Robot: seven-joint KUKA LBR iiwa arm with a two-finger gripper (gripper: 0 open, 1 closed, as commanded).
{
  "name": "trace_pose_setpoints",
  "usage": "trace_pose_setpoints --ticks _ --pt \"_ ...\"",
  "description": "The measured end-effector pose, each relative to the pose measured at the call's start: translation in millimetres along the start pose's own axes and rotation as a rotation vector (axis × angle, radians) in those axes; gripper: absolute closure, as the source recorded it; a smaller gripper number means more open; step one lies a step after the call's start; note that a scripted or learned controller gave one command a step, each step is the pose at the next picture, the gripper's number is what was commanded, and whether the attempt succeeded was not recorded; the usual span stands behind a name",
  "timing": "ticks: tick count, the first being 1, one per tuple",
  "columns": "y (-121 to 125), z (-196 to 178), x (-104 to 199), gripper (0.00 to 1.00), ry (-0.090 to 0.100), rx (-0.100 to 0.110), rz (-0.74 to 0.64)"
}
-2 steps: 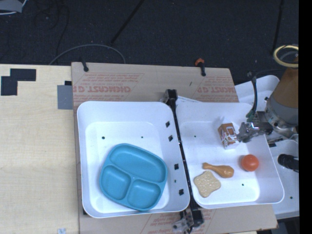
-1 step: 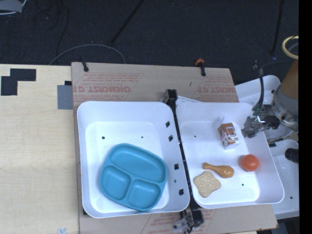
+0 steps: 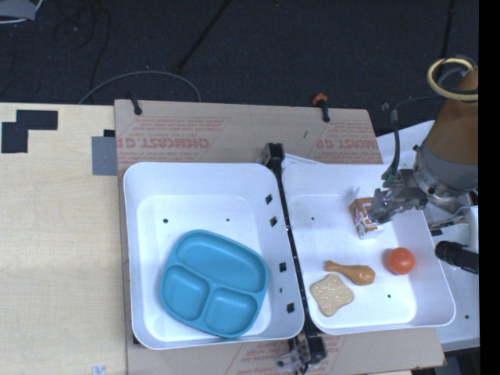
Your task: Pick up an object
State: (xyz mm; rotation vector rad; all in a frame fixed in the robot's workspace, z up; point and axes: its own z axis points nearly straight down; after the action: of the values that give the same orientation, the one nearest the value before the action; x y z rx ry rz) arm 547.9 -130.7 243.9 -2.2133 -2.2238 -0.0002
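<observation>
Item 1. Gripper [image 3: 380, 212]: metallic, dark-jointed, at the end of the grey arm [image 3: 449, 166] reaching in from the right of the frame, low over the upper right of the right bin [image 3: 308, 209]. Whether the fingers are spread or pressed together cannot be told; they blur into the object beside them.

Item 2. Small carton [image 3: 362, 216]: brown and white, boxy, apparently printed cardboard, lying tilted in the upper middle of the right bin, touching or just beside the gripper tip. Judged the likeliest pick target. No grip on it can be confirmed.

Item 3. Tomato [image 3: 401, 261]: red-orange, round, smooth (likely a plastic toy), right side of the same bin.

Item 4. Chicken drumstick [image 3: 352, 271]: tan, glossy, tapered, lower middle of the bin.

Item 5. Bread slice [image 3: 332, 294]: beige, flat, speckled, just below the drumstick.

Item 6. Blue divided plate [image 3: 212, 283]: three compartments, smooth moulded plastic, rounded corners, in the left bin [image 3: 148, 209].

Item 7. Bench [image 3: 55, 248]: pale wood-grain, with cardboard sheet [image 3: 234, 135] under the bins.

Handling note: a sound pick would centre the fingers across the carton's narrow faces, close squarely, and lift straight up (a tilted box may twist or slip out).
</observation>
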Motion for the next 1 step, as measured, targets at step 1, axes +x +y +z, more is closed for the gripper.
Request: trace_pose_setpoints --ticks 1 --pt "-3.1 -1.5 59.0 1.0 0.0 0.001 0.0"
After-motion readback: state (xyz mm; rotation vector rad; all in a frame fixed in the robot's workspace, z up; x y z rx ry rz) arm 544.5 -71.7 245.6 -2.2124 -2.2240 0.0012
